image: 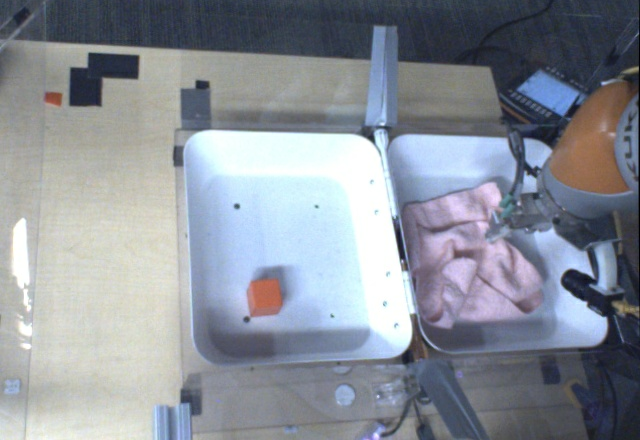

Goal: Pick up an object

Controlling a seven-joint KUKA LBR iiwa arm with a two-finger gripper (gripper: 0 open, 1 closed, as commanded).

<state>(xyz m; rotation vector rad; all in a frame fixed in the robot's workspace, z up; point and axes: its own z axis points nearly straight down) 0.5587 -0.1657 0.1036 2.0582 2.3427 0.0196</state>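
Camera view from above the bench shows you two shallow white bins side by side on a pale wooden top. Your left bin (283,158) holds one small orange block (265,297), sitting near its front edge and left of centre, well apart from the walls. Your right bin (450,156) holds a crumpled pink cloth (470,263), which covers most of the floor on the side nearest the divider and reaches toward the front wall. A grey metal rail (383,78) runs up between the two bins at the back.

Your arm (600,153), grey with an orange band, comes in from the right and hangs over the right bin. Your gripper (510,221) sits at the cloth's upper right edge, touching or just above the fabric; you cannot tell which. The fingertips blur into the folds there, so you cannot tell how the jaws stand, nor whether any cloth lies between them.

Around the bins, black blocks (100,76) and a tiny orange square (53,99) lie on the bench at the far left. A small device with a lit blue screen (545,93) sits behind the right bin, with cables beyond it on the dark floor. Its screen is too small to read, and no other writing is legible.
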